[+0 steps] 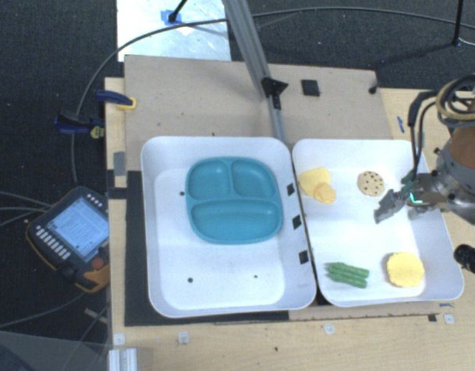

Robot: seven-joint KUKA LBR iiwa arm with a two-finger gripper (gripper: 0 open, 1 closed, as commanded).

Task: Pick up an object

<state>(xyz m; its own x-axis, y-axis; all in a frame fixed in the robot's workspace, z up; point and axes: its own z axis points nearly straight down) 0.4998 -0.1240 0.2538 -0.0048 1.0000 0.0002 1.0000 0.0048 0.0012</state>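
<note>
Blue divided plate (234, 200) in left bin (171, 284); cookie (370, 182), green beans (347, 273), yellow pieces in right bin (361, 230).

No text I can read anywhere, the lit screen of the handheld controller (71, 234) on the left too blurred for me to make out

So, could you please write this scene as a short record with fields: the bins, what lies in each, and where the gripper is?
left bin: holds a blue divided plate
right bin: holds four food items
back, near the divider: yellow piece
back, middle: round cookie
front, left: green beans
front, right: round yellow item
gripper: over the right bin's right side, between the cookie and the round yellow item
held object: none seen
</note>
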